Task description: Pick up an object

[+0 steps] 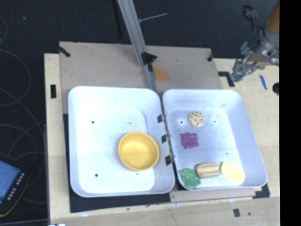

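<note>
Camera view, looking down at a slant on the bench (197,67). Two shallow white bins side by side: left bin (94,107) with a yellow bowl (138,150) upright in its near right part, well apart from everything else. Right bin (240,121) with five small things. Toward the far side, a round speckled cookie (197,118); just nearer, a purple piece (189,140), apart from the cookie. Along the near wall, a row: green leafy piece (189,176) at the near left corner, tan cylinder (207,169) lying on its side just beside it, yellow disc (232,172) touching or almost touching the cylinder's right end.

Gripper (241,73) at the far right, outside the bins, above the bench beyond the right bin's far right corner, well apart from every object. Nothing seen between its tips; too small and blurred to tell how they stand. Grey metal rail (134,32) slanting from the far edge down to the gap between the bins.
</note>
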`<state>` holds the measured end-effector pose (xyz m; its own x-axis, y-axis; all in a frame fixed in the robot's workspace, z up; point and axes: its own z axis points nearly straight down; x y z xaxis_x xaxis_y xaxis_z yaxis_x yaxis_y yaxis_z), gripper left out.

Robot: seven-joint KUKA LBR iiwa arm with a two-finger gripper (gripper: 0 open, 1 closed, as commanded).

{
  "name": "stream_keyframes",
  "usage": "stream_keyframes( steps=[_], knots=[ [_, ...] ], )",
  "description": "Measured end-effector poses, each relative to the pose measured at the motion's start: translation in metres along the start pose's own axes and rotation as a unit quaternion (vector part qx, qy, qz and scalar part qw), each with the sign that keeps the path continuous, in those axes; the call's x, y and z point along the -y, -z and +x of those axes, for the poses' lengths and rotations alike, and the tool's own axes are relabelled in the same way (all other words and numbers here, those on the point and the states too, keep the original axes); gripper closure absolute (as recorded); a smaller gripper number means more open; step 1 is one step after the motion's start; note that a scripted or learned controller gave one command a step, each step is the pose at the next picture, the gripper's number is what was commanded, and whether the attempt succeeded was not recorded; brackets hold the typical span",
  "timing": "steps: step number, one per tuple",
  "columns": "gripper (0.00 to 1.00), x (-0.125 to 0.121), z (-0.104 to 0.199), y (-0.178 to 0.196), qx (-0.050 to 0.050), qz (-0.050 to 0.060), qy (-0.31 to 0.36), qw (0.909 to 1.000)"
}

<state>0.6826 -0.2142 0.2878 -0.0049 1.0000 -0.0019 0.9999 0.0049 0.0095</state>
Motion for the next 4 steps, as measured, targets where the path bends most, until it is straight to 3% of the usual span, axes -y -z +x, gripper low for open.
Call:
stream_keyframes(
  steps=[1, 4],
  knots=[
    [1.00, 0.003, 0.046, -0.014, -0.001, 0.005, 0.000, 1.0000],
    [1.00, 0.008, 0.217, -0.035, -0.001, 0.005, 0.001, 1.0000]
  ],
)
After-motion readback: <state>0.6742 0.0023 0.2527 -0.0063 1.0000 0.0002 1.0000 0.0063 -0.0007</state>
